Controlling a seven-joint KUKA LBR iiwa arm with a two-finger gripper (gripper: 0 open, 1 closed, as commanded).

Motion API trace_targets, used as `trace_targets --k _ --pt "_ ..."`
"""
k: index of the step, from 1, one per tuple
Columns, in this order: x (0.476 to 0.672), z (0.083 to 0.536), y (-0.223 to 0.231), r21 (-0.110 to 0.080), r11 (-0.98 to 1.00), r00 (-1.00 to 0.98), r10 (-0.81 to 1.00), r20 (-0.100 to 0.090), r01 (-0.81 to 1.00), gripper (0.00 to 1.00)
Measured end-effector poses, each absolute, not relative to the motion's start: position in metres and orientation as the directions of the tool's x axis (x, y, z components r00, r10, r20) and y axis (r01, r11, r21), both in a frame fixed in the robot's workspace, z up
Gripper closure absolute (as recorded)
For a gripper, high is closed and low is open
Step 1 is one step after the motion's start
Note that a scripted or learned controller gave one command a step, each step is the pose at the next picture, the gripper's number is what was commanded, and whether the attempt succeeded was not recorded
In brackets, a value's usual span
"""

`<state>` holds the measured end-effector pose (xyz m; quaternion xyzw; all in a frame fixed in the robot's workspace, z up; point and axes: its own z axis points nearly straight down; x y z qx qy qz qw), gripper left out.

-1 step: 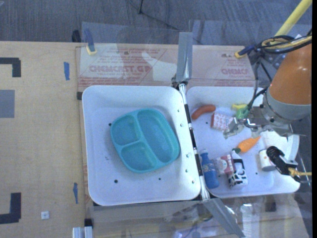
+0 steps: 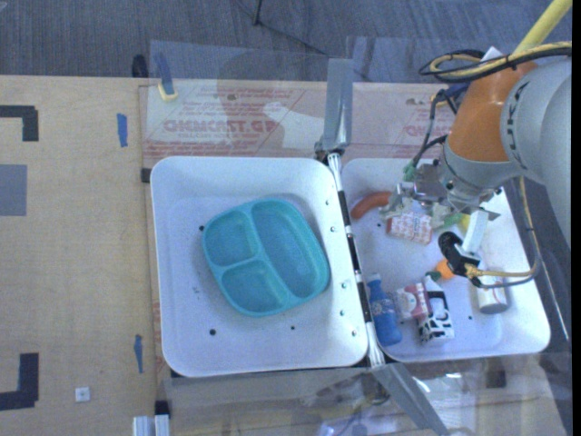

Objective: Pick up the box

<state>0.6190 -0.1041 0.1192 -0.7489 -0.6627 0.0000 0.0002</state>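
A small box (image 2: 409, 228) with a red and white print lies in the upper left part of the right bin (image 2: 522, 334). My gripper (image 2: 419, 199) hangs directly over the box's upper edge, under the orange band of the arm (image 2: 481, 116). Gripper and box overlap in this view, and whether they touch cannot be made out. A second small red and white carton (image 2: 416, 300) lies lower in the same bin.
The right bin also holds an orange-red sausage shape (image 2: 367, 204), a blue bottle (image 2: 383, 312), a black and white item (image 2: 438, 323), a grey cylinder (image 2: 491, 299) and a small orange piece (image 2: 444, 267). A teal divided plate (image 2: 264, 256) sits in the left bin (image 2: 182, 334).
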Motion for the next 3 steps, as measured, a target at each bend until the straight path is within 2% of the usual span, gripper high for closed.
trace_targets --k 1,2,3 --pt "0.619 0.119 -0.104 0.000 -0.122 0.122 0.993 0.000 0.993 0.00" --pt "0.617 0.088 -0.152 0.005 -0.125 0.125 0.992 0.001 0.992 0.00" --pt "0.617 0.097 -0.153 0.005 -0.126 0.126 0.992 0.002 0.992 1.00"
